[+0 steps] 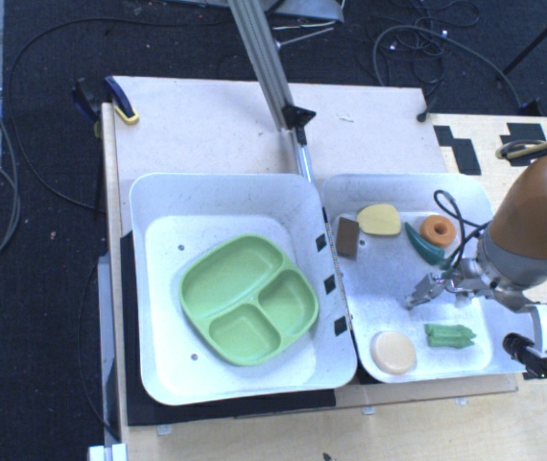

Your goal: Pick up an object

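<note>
Pale bench (206, 128) on dark cabled floor (34, 65), hand (419, 296) perhaps parted, gripping nothing, over right bin (350, 195).

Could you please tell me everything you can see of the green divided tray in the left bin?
The green divided tray looks like pale green moulded plastic with rounded corners and a raised rim. Low ridges split it into three compartments: one long one along its upper left side and two smaller ones toward its lower right. It lies flat and right way up, turned at a slant, on the floor of the left bin. All three compartments look bare, and nothing but the bin touches it.
</note>
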Robot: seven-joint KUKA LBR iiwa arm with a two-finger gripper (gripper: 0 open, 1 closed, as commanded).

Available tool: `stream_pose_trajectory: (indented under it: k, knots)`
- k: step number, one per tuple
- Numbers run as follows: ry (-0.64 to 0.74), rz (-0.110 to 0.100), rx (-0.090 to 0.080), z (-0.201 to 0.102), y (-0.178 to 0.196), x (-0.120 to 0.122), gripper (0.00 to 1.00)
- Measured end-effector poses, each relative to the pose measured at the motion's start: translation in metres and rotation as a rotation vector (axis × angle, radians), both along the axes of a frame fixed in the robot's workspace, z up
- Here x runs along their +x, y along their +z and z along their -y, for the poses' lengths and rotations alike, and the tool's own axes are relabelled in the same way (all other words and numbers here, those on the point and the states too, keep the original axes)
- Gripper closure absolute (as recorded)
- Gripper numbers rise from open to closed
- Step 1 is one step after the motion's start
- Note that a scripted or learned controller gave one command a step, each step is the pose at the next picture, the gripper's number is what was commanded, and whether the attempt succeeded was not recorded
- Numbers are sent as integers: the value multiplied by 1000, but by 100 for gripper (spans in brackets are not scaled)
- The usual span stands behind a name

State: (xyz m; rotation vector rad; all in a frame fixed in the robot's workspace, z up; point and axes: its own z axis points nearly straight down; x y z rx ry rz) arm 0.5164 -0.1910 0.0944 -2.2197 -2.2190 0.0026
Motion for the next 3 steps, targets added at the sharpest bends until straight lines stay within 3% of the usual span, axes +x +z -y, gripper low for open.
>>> stream_pose_trajectory:
  k: [1, 3]
  knots:
    - [0, 4, -2, 0, 13, 1, 100]
    - [3, 8, -3, -6, 101, 2, 100]
